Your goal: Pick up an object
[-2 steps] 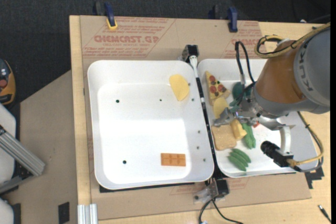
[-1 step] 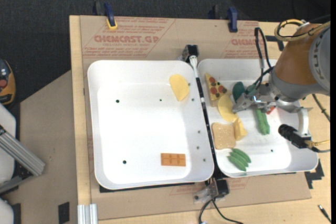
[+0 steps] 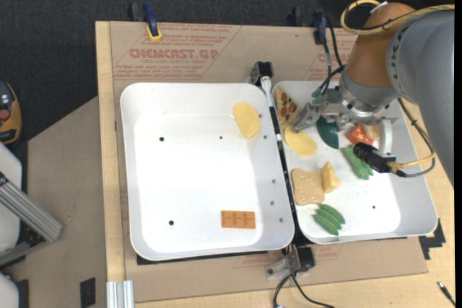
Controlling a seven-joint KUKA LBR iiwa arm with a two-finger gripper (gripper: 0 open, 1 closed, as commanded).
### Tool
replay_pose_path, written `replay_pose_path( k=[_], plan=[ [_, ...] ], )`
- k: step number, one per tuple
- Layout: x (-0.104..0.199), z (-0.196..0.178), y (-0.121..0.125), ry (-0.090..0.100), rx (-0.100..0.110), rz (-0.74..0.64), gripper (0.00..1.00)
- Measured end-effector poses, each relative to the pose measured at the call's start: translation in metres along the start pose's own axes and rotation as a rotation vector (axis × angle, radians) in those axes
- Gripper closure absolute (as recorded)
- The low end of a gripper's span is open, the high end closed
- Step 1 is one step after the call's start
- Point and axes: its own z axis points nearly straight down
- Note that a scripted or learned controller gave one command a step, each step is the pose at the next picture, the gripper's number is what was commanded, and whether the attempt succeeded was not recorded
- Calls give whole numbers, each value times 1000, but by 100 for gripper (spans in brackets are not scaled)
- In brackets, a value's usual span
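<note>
Seen at right of frame: arm (image 3: 404, 47) lowered into the right bin (image 3: 411, 216), tool (image 3: 339, 115) hovering over its upper half among small toy foods. Impossible to tell whether anything is grasped. Nearest candidates: yellow chip (image 3: 300, 143) just left of the tool, teal piece (image 3: 328, 133) beneath it, green pod (image 3: 359, 162) lower right. Lying lower: bread slice (image 3: 308, 187), pea pod (image 3: 328, 218). Likely light, stiff plastic, slick and flat, prone to skidding; best pinched across narrow edges. In the left bin (image 3: 144, 177): orange waffle (image 3: 237, 219), second chip (image 3: 247, 119).
</note>
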Motion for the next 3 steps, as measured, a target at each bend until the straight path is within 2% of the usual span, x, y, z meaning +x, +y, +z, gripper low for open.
replay_pose_path(
  k=[1, 2, 3],
  plan=[
    [13, 0, -50, 2, 8, 6, 0],
    [10, 1, 15, -1, 2, 2, 0],
    [-21, 3, 34, 6, 18, 2, 0]
  ],
)
